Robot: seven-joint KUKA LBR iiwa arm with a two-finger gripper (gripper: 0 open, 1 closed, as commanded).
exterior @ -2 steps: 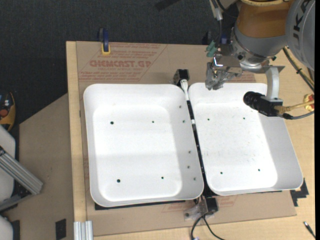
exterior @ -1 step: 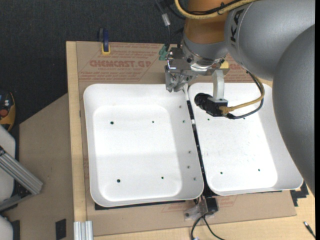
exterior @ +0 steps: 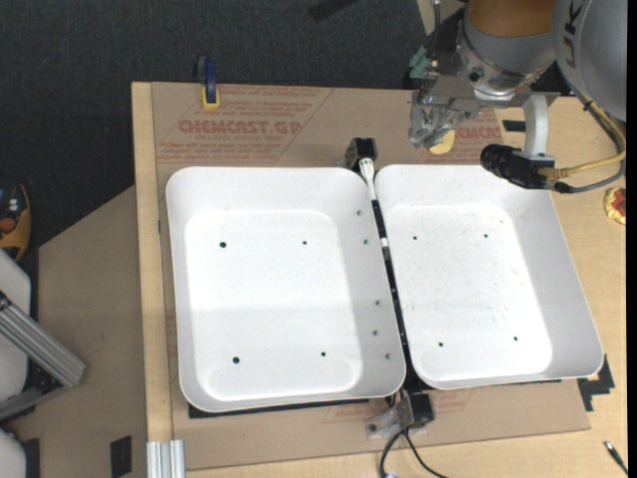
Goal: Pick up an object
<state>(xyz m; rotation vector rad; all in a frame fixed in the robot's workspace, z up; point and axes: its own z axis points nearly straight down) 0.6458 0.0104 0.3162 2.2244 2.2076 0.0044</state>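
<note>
My gripper (exterior: 434, 133) hangs high over the back edge of the right bin (exterior: 557, 267), near that bin's far left corner. A small pale yellow object (exterior: 442, 142) sits at the fingertips, and the fingers are shut on it. The object is lifted off the bin floor. Most of it is hidden by the metal fingers, so its shape is hard to make out. The grey arm with its orange band (exterior: 508, 3) comes in from the upper right.
The left bin (exterior: 189, 267) lies beside the right one, with a black clip strip (exterior: 383, 257) along their shared edge. A blue and yellow clamp (exterior: 208, 81) stands at the board's back left. A black cable fitting (exterior: 513, 164) overhangs the right bin's rear rim.
</note>
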